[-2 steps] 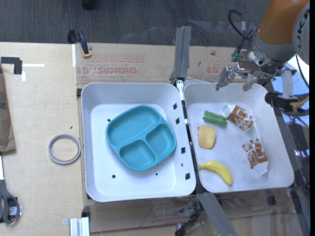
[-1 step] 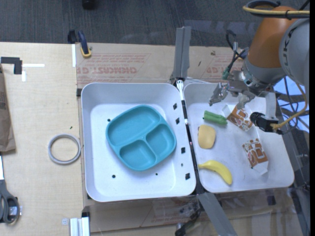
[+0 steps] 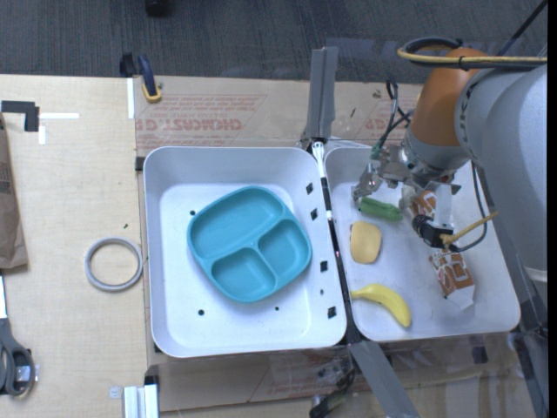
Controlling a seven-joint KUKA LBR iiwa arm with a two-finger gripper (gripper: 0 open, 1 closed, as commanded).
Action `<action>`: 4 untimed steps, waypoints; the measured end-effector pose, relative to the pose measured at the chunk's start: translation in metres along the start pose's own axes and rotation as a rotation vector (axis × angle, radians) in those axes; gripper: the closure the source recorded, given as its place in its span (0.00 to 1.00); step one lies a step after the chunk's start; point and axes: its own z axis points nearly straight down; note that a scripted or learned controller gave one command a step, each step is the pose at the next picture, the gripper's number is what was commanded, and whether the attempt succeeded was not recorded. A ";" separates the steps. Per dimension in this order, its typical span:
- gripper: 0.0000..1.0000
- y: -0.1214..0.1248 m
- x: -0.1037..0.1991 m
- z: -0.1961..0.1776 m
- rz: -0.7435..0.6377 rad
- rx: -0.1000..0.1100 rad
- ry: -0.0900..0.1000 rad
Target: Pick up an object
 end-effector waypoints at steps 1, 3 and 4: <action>0.00 0.020 -0.022 0.000 -0.071 -0.001 0.000; 0.00 -0.030 -0.009 0.000 -0.521 -0.002 0.001; 1.00 -0.031 -0.011 -0.008 -0.515 0.001 0.001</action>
